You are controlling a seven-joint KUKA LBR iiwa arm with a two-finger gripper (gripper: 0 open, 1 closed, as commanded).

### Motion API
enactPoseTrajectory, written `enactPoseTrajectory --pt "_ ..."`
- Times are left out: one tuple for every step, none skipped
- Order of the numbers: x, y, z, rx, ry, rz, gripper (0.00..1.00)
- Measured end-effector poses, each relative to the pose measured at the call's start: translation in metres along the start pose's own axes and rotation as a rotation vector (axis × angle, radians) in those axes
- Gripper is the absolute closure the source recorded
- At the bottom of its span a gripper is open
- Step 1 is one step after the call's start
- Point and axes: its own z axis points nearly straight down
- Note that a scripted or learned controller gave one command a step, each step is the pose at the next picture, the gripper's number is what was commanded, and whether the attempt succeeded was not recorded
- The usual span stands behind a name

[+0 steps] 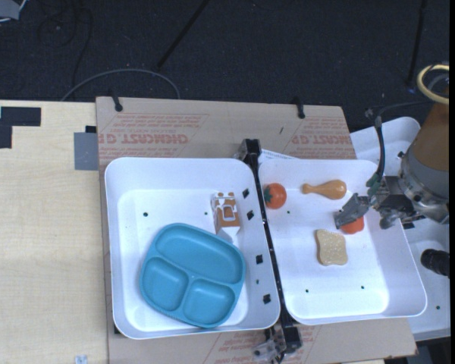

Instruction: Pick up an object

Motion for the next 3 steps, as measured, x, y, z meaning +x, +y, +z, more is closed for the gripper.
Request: enactPoseTrajectory --pt "0.0 0.002 -0.006 -0.01 -0.001 -0.002 0.0" --pt "-0.002 0.005 0.039 -0.006 0.0 -0.001 0.0" --pt "-0.006 0.011 0.099 -0.004 0.0 -0.001 0.0"
